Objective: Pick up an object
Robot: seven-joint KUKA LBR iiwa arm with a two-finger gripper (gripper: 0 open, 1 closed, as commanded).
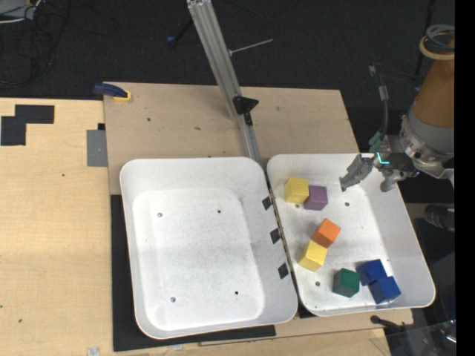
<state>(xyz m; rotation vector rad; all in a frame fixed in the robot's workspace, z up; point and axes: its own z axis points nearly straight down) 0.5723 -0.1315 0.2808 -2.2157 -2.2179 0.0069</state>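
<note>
The gripper (369, 173), fingers spread apart and holding nothing, hangs by the right bin's (415, 236) far edge and should drop straight onto the purple block (317, 196).

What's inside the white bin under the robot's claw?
The right bin holds two yellow blocks, a purple, an orange, a green and blue pieces. The gripper hovers above it, covering nothing.

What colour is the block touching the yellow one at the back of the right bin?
Purple block, seen in the camera view.
</note>
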